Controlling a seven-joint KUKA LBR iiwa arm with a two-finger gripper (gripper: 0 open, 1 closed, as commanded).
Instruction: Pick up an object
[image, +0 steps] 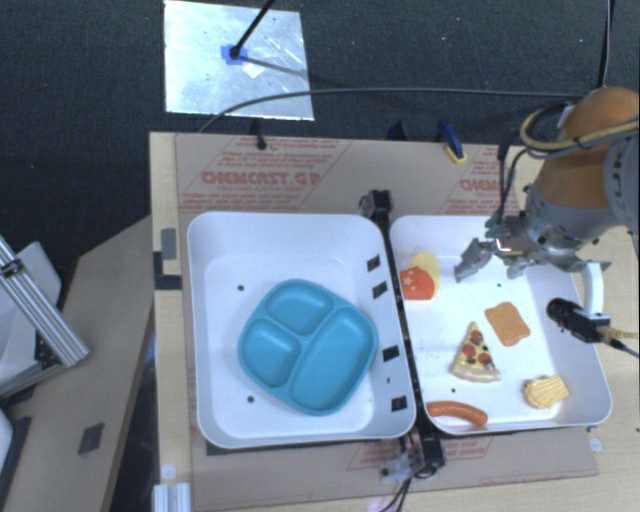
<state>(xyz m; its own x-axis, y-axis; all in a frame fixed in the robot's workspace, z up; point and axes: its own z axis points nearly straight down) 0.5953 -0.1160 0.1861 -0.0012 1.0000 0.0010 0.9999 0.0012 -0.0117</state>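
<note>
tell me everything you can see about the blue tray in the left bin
The blue tray is a light blue, smooth, plastic-looking plate with rounded corners, split by raised ridges into three compartments: two smaller ones toward the upper left and one larger one at the lower right. It lies flat, right side up, turned at an angle to the walls of the left bin, roughly in the middle of the floor. The compartments hold nothing, and only the bin floor touches it.

Arm reaches in from right, wrist bent down, gripper hanging low, nothing visibly between fingers.
</note>
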